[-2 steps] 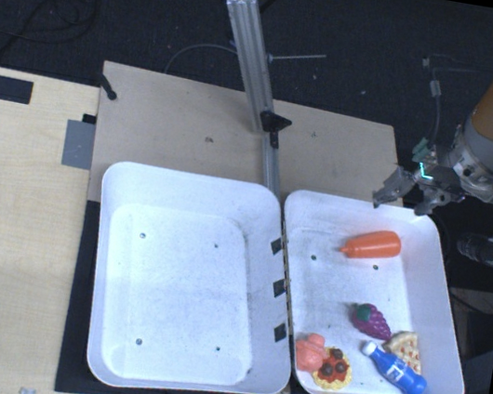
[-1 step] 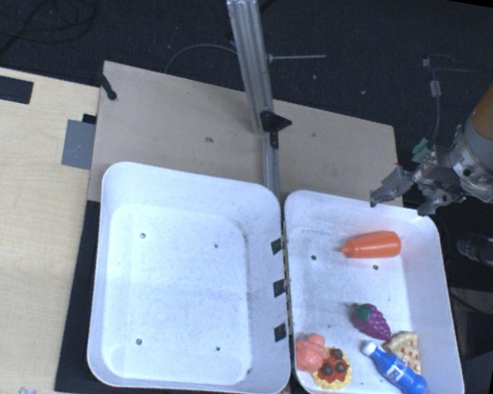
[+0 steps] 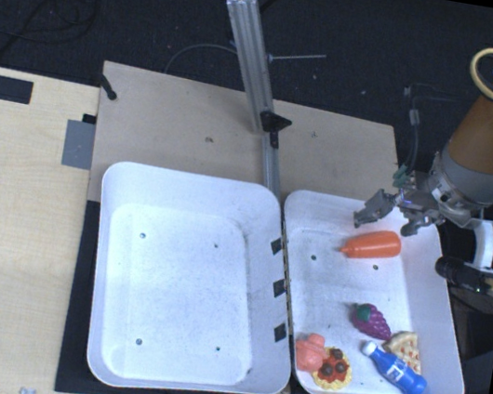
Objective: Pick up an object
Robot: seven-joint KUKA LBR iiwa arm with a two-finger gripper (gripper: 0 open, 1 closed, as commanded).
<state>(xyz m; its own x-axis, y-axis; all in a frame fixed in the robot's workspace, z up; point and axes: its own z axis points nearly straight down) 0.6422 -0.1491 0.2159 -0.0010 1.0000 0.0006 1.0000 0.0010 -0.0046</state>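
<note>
Two white bins sit side by side on the desk (image 3: 193, 125): the left bin (image 3: 180, 279) at centre frame, the right bin (image 3: 306, 287) holding all stock. Item one, an orange carrot (image 3: 372, 246), lies in the bin's upper part, apart from the rest. Items two to five cluster at lower right: purple grapes (image 3: 372, 320), a waffle (image 3: 404, 347) touching a blue bottle (image 3: 397, 371), a red piece (image 3: 310, 352) beside a fruit tart (image 3: 333, 370). The end effector (image 3: 398, 211) hangs at the bin's upper edge, just above the carrot, fingers spread apart with nothing between them. Judged placement: poised over the carrot as the likeliest pick, being isolated and nearest. Nothing lifted yet.
</note>
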